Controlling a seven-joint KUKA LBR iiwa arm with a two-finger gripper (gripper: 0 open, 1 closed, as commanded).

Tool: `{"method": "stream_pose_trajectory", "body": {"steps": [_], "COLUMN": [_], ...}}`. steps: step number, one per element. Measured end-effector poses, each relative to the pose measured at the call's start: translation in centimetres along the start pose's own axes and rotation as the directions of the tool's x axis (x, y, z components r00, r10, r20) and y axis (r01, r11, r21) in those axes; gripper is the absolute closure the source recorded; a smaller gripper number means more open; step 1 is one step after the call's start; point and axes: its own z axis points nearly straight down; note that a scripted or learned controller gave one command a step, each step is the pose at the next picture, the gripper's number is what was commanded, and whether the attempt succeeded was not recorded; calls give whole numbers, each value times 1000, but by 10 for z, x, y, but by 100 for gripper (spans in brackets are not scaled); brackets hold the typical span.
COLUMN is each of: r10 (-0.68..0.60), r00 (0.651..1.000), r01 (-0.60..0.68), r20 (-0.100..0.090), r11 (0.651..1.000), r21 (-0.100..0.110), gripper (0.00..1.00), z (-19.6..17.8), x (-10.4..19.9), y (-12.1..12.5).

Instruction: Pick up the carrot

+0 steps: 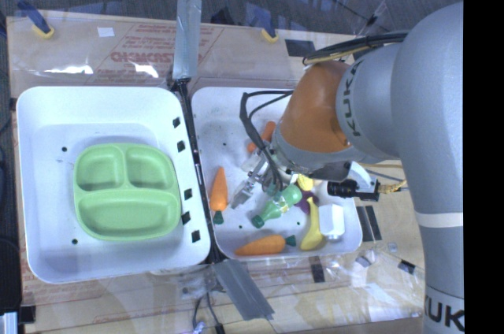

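We see the gripper (253, 184) low in the right bin (206, 108), nothing between its parted fingers; the carrot (219, 190) lies just beside it at the left wall, the pick-up not yet made.

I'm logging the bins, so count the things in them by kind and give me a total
Carrots: 3, the last partly hidden by the arm
Green bottle: 1
Banana: 1
White block: 1
Green divided plate: 1
Total: 7

Green divided plate (126, 192) in left bin (31, 167); green bottle (277, 208), banana (313, 230) in right bin (206, 135)
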Motion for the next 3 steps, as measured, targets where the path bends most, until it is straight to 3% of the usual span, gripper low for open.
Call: {"method": "stream_pose_trajectory", "body": {"steps": [1,2,3], "r10": [258,334,336], "r00": [966,943,942], "r01": [-258,-334,-336], "r20": [-17,-13,-20], "r11": [966,943,942], "r21": [3,-9,2], "gripper": [0,0,0], "z": [13,-92,-87], "x": [22,49,50], "y": [-13,25,22]}}
